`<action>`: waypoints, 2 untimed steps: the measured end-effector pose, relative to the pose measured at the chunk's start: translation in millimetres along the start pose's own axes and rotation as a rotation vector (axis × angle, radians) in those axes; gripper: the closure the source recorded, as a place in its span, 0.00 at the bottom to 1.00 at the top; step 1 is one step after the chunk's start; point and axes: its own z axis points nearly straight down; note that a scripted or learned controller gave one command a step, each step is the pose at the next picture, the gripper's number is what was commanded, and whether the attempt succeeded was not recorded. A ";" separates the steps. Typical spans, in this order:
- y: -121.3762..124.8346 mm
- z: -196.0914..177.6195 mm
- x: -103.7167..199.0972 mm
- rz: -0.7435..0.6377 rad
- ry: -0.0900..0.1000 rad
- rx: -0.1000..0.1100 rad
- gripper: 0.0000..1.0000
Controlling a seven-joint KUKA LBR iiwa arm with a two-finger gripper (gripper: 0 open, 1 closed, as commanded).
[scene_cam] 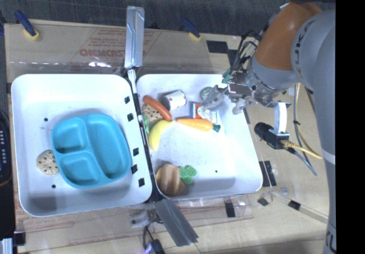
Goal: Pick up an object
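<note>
The right bin (239, 158) held a cluster of toy food items toward its left and upper part. A carrot (195, 124) lay roughly level across the middle, its green end pointing right. Just left of it a yellow banana (156, 133) curved downward, and above the banana a red-orange sausage (157, 107) lay at a slant. A cookie (150, 113) sat partly under the sausage against the bin's left wall. A small white can (175, 99) lay on its side near the sausage's upper end. In the bin's lower left corner rested a brown bread roll (167, 179) with a green leafy piece (187, 174) touching its right side.

The gripper (212, 100) was in the upper right part of this bin, just above and to the right of the carrot, with a small red and white item (201, 112) directly beneath it. Whether its fingers were spread or closed could not be told, as the metal parts blurred together, and nothing was clearly seen between them. The grey arm (291, 41) with its orange band reached in from the right.

The left bin (28, 110) contained a blue divided tray (90, 148) set at a tilt, and a second cookie (47, 162) lay just beside the tray's left edge
</note>
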 end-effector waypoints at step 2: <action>3.3 54.3 32.1 -0.100 0.002 0.009 0.00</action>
